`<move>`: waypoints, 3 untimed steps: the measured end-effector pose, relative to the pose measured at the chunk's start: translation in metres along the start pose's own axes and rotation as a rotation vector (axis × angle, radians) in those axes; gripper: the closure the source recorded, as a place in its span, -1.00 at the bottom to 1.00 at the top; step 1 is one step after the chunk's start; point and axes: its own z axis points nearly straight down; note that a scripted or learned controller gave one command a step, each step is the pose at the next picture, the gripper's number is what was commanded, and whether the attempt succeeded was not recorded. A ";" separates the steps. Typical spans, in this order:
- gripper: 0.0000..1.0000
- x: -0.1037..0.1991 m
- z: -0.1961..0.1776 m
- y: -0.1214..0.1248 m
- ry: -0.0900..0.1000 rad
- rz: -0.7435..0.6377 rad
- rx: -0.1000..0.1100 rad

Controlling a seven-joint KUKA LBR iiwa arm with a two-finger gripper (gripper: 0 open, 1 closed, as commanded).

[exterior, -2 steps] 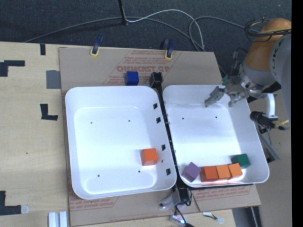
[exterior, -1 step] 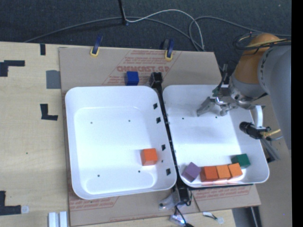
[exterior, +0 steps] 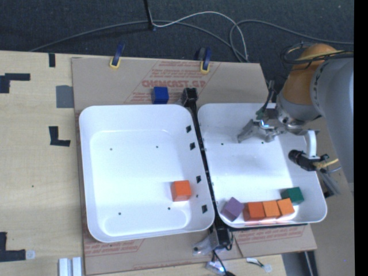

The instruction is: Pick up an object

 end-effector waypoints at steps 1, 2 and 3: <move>1.00 0.000 -0.011 0.000 0.000 0.000 -0.001; 1.00 -0.003 -0.065 -0.008 0.000 0.001 -0.004; 1.00 -0.006 -0.107 -0.009 0.000 0.001 -0.004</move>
